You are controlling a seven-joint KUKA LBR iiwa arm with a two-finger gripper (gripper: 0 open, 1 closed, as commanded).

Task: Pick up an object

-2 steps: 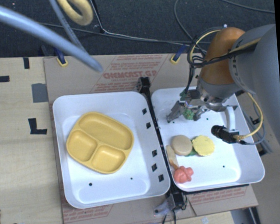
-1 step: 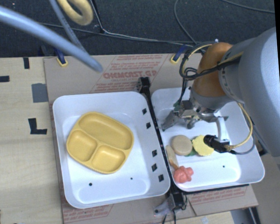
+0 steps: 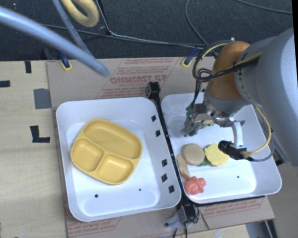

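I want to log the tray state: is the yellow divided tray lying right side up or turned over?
Right side up. The yellow divided tray in the left bin shows its three hollow compartments facing upward, with nothing in them.

Arm (image 3: 274,80) cut off at right edge

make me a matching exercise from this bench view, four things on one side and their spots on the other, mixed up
Things:
1. yellow three-compartment plastic tray
2. round beige disc
3. flat yellow piece
4. pink-red lumpy toy

Places:
A. right bin, nearest the front edge
B. left bin
C. right bin, just right of the beige disc
D. right bin, between the divider and the yellow piece

Pairs: 1-B, 2-D, 3-C, 4-A
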